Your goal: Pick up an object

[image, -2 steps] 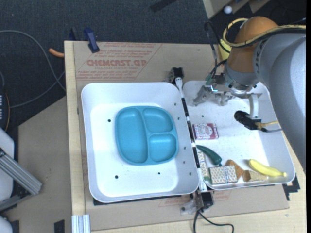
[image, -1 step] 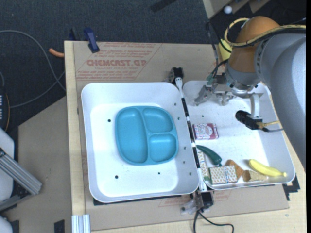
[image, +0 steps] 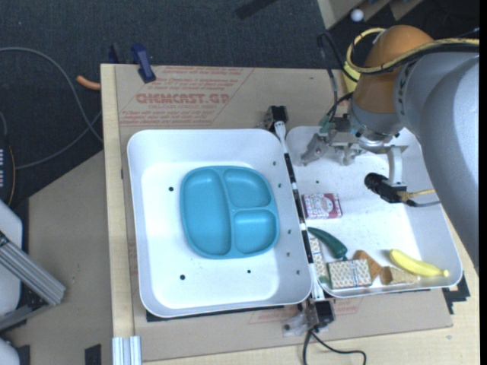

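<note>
Two white bins are seen side by side on a brown bench; the left bin holds a blue plate with three parts, lying flat in the middle; the right bin holds a few small things. A small pink and white packet is found near the middle of the right bin, close to the wall shared with the left bin; a dark green thing is seen just below it, lying at a slant; a small patterned box lies in the near corner, just beside a brown piece; a yellow banana is laid near the front right edge, a little apart from the brown piece. The grey arm with its orange band is reached in from the right; the gripper is placed over the far end of the right bin, well apart from the packet and the other things; nothing is seen held in it; how wide it is cannot be told.
</note>
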